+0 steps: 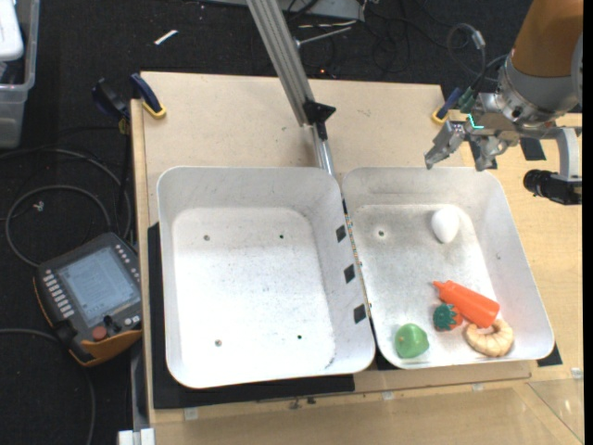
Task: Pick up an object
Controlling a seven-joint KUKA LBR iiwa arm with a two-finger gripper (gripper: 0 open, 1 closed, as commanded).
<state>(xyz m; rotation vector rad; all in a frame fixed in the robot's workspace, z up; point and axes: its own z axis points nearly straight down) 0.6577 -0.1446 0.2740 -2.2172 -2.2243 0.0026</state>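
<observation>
The right bin [519, 248] holds a white egg-shaped object [446, 224] near its back, an orange carrot [468, 301], a small dark green piece [446, 318], a round green ball [411, 340] and a tan pretzel-like ring [490, 338] at its front. My gripper [460, 150] hangs above the bin's back rim, up and right of the white object, its two fingers spread open with nothing between them.
The left bin [176, 248] lies beside the right one. A slanted metal pole [283, 49] runs from the top down to the gap between the bins. A teach pendant [91, 290] lies on the floor at left. Clamps [144, 95] grip the bench's back corners.
</observation>
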